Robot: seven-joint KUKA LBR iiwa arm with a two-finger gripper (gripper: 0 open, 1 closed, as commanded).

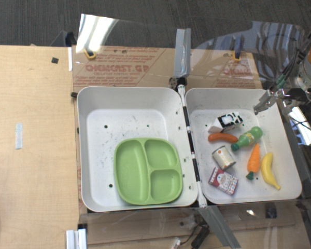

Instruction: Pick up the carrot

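Table [31,139] surface of pale wood fills the left of the frame, and on it the two white bins sit side by side. Left bin [93,102] holds a green divided plate [147,170] in its lower half, lying flat with three compartments. Right bin [285,139] carries the small things: an orange-red sausage [222,137] near its middle left, a black and white toy [230,120] just above that, a tin can [223,157] lying on its side below, and a red and white packet [223,180] near the lower edge. A green bottle [246,138] lies tilted right of the sausage. The carrot [254,158] lies just below the bottle, nearly upright in the frame, green tip down, with a banana [269,170] just beside it on the right.

At the upper right edge of the right bin, the end effector [272,98] hangs above the rim; whether its fingers are wide or narrow cannot be told, and nothing is seen held in it. The carrot lies well apart from it, lower in the frame and slightly to the left.
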